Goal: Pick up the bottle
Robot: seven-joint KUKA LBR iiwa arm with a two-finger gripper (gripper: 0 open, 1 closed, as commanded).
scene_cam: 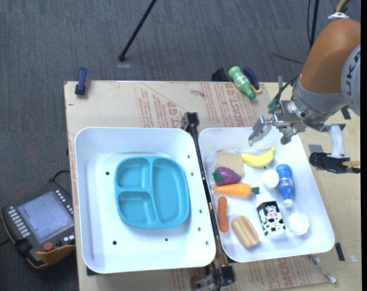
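Observation:
A small blue bottle (284,183) with a white cap lies in the right bin (320,226), near its right wall, between a white ball (269,179) and the rim. My gripper (269,138) hangs over the bin's far edge, above and a little left of that bottle. Its two fingers stand apart, open, with nothing between them. A yellow banana (258,157) lies just below the fingers. A green bottle (241,80) lies on the bench behind the bins, outside both of them.
The right bin also holds a bread slice (229,160), an eggplant (227,175), a carrot (233,190), a sausage (223,214), a bun (244,231) and a cow-print carton (270,218). A teal divided plate (152,191) sits in the left bin (89,235).

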